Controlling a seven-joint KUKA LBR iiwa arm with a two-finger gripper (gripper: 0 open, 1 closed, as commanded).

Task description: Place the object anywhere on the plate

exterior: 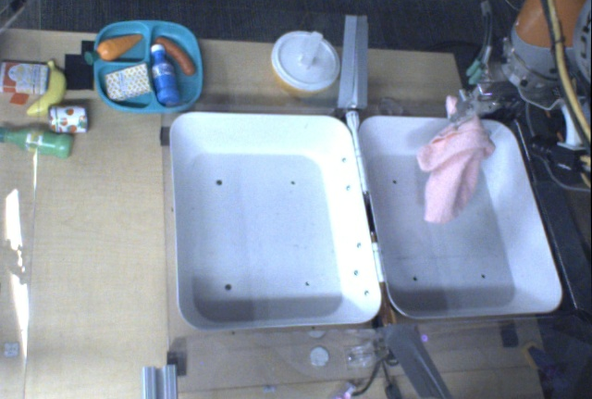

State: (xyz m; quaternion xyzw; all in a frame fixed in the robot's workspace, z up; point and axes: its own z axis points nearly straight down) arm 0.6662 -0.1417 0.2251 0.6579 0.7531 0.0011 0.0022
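1. At the far left of the bench, a teal divided plate is seen carrying toy food, with a carrot in its far compartment and a blue bottle lying beside it. Loose toys are scattered to its left, among them a banana and a small can.

2. Farther right along the far edge, a white lidded cup is set just beyond the left bin.

3. The task's thing, a pink cloth, is pictured in the right bin, toward its far right corner. It is bunched at the top and hangs in a loose fold.

4. The cloth's top bunch is shown right at the gripper, but whether the fingers are apart, together or clamped on the fabric cannot be told, since they are hidden behind the bunched cloth and wrist hardware.

5. The cloth is judged to be light, soft and limp. It is unlikely to break or slip away, but it will sag, trail and swing when carried.

6. A hold is best taken at a gathered ridge or thick fold near the bunched top, pinched deep enough that several layers are caught. A single flat layer would likely be missed against the bin floor.

7. A long carry to the left, across both bins, would be called for, and a trailing hem could be snagged on the bin walls.
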